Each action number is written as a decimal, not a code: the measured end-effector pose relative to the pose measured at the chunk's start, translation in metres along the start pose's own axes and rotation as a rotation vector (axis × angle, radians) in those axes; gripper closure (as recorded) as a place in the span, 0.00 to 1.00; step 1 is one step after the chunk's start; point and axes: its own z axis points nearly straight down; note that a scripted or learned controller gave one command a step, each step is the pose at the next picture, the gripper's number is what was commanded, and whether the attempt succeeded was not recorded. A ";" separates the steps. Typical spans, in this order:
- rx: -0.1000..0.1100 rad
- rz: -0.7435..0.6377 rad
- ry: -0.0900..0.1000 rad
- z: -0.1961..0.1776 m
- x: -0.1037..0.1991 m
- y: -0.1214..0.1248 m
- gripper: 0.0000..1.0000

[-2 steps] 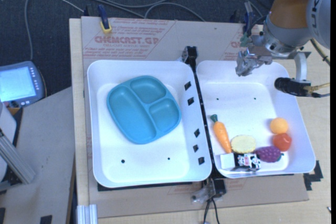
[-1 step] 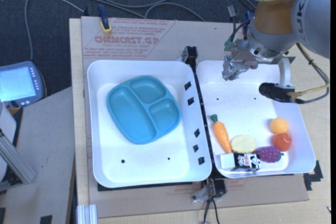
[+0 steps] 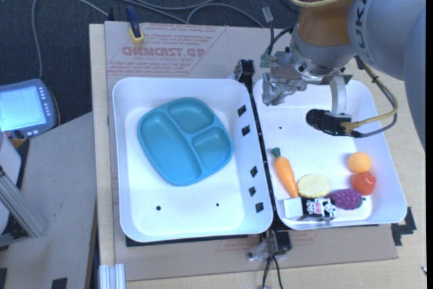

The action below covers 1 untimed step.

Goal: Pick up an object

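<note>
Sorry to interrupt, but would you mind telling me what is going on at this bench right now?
A robot arm is trying to pick an object out of two white bins. Its gripper hangs over the upper left part of the right bin, with nothing visibly held. Toy food lies toward that bin's near end: a carrot, an orange, a tomato, grapes and a yellow piece. The left bin holds a blue divided plate.

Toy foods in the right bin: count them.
5: carrot by the divider, yellow slice beside it, grapes at the front, tomato and orange near the right wall. The arm may hide others.
</note>
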 end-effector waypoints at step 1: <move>0.000 -0.001 0.001 -0.001 0.064 -0.008 1.00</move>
